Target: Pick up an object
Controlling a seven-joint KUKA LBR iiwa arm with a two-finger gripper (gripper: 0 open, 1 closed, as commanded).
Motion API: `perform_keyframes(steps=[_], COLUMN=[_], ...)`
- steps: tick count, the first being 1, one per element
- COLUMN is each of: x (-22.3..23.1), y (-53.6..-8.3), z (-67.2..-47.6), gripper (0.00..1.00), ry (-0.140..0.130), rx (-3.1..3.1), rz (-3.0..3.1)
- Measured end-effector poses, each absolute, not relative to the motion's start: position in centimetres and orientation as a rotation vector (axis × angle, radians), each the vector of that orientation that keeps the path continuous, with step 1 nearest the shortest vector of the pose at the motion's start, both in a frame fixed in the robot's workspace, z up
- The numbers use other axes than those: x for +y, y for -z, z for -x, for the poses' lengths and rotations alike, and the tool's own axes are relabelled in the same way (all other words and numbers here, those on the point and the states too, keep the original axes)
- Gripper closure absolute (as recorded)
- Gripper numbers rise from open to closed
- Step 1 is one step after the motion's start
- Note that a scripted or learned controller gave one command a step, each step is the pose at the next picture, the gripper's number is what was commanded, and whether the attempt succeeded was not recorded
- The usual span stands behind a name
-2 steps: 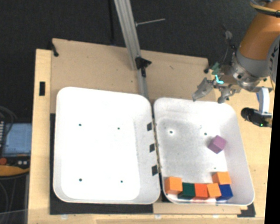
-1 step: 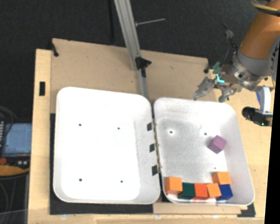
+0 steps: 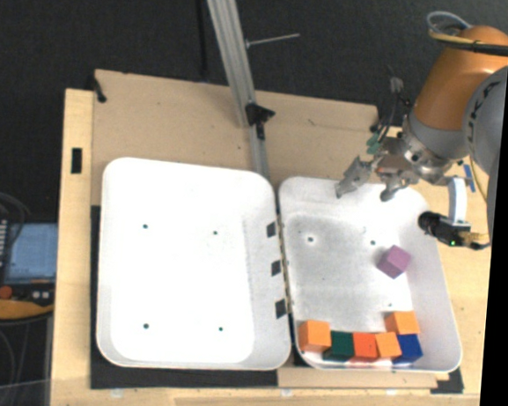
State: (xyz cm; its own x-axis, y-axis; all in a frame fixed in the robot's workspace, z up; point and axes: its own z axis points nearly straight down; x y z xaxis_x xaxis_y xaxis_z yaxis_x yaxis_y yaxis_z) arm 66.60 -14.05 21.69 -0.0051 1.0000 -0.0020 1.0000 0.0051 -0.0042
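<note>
Camera view: gripper point(image 3: 366, 188) over far edge of right bin point(image 3: 439, 258), fingers spread apart, nothing between them. Purple block point(image 3: 394, 261), small cube, lying alone mid-bin, slightly turned, well apart from gripper. Along near wall of same bin, a cluster: orange block point(image 3: 316, 334) at left, green block point(image 3: 341, 344) touching it, red-orange block point(image 3: 364, 344), another orange cube point(image 3: 387, 344), blue block point(image 3: 408, 346), and one more orange piece point(image 3: 403, 322) just behind. Left bin point(image 3: 182, 262) beside it, rims touching.
</note>
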Motion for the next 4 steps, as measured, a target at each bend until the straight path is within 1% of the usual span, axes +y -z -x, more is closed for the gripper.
perform_keyframes(steps=[2,3,4], x=[-15.6,-15.6,-16.3], y=[-12.8,-14.3,-20.5], z=[-67.0,-67.2,-67.9], gripper=[0.0,1.0,1.0], ry=[-0.007,0.0,0.008], rx=[-2.219,-2.225,-2.225], rz=[2.222,2.227,2.228])
